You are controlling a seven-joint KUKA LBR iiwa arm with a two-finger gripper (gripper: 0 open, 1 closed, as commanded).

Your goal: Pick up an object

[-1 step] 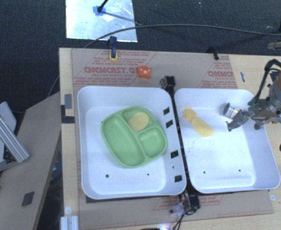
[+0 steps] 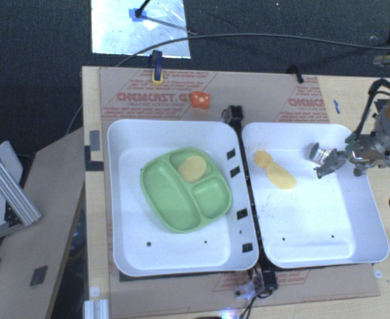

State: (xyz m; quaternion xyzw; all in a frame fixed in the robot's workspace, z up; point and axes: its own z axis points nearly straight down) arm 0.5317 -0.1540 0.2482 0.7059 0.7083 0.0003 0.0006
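We see the hand (image 2: 333,162) over the right bin (image 2: 354,244), near its far right side. A yellow peanut-shaped piece (image 2: 274,169) lies on that bin's floor, to the left of the hand, its long axis slanting from far-left to near-right. We cannot tell how wide the hand stands; nothing shows between its fingers.
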